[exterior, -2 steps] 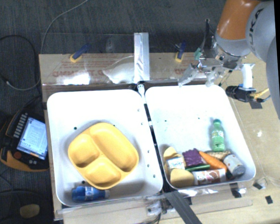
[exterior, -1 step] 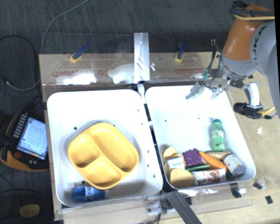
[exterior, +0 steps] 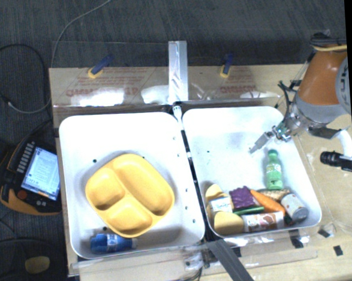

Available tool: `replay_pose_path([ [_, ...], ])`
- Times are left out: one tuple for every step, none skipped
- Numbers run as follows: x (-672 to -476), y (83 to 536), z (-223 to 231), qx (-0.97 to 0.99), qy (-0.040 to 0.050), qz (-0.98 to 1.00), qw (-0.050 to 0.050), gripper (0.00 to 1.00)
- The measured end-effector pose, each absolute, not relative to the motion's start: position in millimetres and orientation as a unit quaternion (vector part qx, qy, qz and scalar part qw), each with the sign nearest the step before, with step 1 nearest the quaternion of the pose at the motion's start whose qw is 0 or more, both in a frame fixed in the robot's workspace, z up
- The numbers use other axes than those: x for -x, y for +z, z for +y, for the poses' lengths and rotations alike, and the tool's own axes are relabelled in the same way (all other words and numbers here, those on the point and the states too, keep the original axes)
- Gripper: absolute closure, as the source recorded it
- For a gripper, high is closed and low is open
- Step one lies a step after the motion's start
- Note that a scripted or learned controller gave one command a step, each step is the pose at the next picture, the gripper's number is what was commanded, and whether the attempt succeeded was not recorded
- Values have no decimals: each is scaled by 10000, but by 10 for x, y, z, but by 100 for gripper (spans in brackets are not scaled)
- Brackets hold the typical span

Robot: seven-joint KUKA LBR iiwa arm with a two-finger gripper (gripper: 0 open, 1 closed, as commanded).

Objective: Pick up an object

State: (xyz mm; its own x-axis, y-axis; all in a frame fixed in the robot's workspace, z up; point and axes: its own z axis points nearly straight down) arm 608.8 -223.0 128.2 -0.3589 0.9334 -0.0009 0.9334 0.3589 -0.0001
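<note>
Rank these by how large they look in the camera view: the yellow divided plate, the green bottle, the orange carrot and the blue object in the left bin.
1. yellow divided plate, by far the largest
2. green bottle
3. blue object and orange carrot: too alike to rank

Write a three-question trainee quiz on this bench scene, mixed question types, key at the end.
1. True or false: the yellow tray lies in the right bin.
2. Which thing lies nearest below the gripper? A) green bottle B) blue object C) carrot
3. Fill in: the toy foods sit bunched along the right bin's ____ wall.

Key: 1 false, it lies in the left bin; 2 A; 3 near (bottom of the view).
</note>
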Motion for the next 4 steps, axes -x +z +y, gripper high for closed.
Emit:
replay_pose_path([
  [-5884,910,-2144,-5710,64,8209,51,0],
  [-5901,1016,-2153,-5710,64,8209,79,100],
  [-6104,2111,-1601,-4388,1,8986,17,100],
  [-6599,2087,-1030,-4775,1,8786,6,100],
])
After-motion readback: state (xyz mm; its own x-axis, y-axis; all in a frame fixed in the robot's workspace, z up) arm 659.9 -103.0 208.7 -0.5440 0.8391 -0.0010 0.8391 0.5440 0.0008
